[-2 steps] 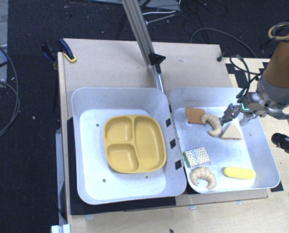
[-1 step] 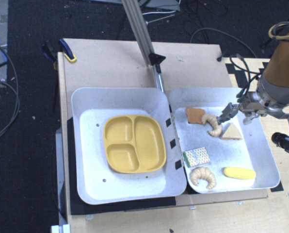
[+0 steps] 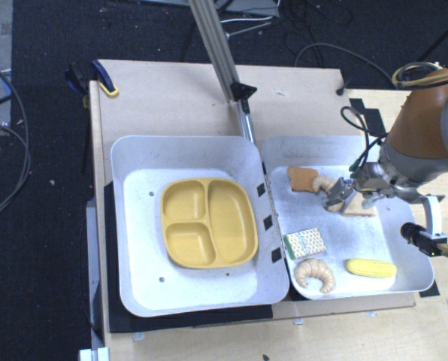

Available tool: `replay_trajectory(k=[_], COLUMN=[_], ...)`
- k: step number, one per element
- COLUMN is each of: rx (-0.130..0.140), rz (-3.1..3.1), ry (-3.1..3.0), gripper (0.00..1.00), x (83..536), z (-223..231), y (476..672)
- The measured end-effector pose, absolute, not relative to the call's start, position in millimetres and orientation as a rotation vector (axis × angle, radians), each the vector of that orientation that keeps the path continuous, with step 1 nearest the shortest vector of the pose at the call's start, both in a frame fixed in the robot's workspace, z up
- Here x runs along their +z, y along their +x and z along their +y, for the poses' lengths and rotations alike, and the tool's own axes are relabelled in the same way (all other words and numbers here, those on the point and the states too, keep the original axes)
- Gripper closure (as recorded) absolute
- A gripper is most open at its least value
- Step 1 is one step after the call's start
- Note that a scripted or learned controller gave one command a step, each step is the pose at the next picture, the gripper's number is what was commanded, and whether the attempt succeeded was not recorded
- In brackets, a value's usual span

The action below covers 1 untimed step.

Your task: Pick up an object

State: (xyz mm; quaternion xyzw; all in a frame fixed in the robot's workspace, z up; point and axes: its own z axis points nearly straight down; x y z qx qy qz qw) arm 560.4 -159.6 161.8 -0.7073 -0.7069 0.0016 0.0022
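The right bin (image 3: pixel 404 235) holds several objects. A brown chunk (image 3: pixel 302 179) lies at its back left with a pale beige piece (image 3: pixel 324 183) beside it. A flat tan slice (image 3: pixel 360 210) sits just right of these. My gripper (image 3: pixel 338 196) is low in the bin between the beige piece and the tan slice, close to both; whether it touches either is hidden. Toward the front lie a green-and-white packet (image 3: pixel 305 241), a curled beige croissant-like toy (image 3: pixel 316 274) and a yellow corn cob (image 3: pixel 370 268).
The left bin (image 3: pixel 134 224) holds a yellow three-compartment plate (image 3: pixel 209 222). A slanted metal pole (image 3: pixel 218 40) rises behind the bins. The grey arm with its orange band (image 3: pixel 427 126) comes in over the right bin's back right corner, with cables beside it.
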Motion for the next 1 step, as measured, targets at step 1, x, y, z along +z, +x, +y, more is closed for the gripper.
replay_trajectory(k=[1], rx=[0.003], rz=[-2.220], ry=[-2.219], gripper=[0.00], x=[114.4], z=[-156.5], y=[567.7])
